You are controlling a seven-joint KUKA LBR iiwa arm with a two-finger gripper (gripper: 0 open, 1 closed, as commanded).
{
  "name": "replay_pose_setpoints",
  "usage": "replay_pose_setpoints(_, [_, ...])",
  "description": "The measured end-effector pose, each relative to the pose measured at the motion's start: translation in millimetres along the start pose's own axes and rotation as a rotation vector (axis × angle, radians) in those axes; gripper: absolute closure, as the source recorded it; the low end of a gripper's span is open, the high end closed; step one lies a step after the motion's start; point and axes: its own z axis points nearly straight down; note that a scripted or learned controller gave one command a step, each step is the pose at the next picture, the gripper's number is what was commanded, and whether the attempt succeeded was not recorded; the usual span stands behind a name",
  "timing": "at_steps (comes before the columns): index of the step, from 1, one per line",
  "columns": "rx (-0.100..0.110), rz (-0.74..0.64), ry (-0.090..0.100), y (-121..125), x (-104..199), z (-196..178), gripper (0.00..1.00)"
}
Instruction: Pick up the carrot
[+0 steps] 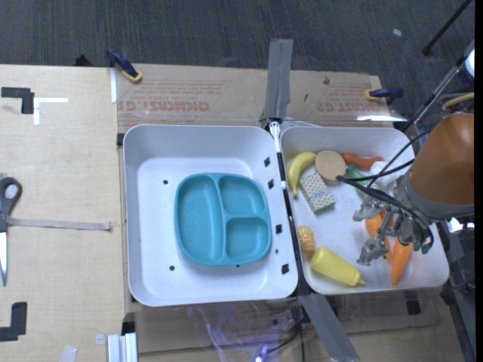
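Bins: two, white, side by side. Left bin (143,202) has one teal divided plate (223,219). Right bin (343,225) has one banana (299,169), one round tan disc (330,164), one small patterned box (320,197), one corn piece (306,239), one yellow bottle (335,267). Carrots: two, one (363,160) near the far wall, one carrot (399,258) at the near right, touching the gripper (381,236). Finger state: cannot tell, cables and wrist in the way. One pair of scissors (7,217) on the bench, left.
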Motion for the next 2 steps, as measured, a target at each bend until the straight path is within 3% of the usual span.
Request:
replay_pose_setpoints(1, [0.001, -0.002, -0.007, 0.2, -3.2, -10.1, 1.0])
replay_pose_setpoints(2, [-0.001, 0.186, 0.021, 50.9, 5.0, -50.5, 1.0])
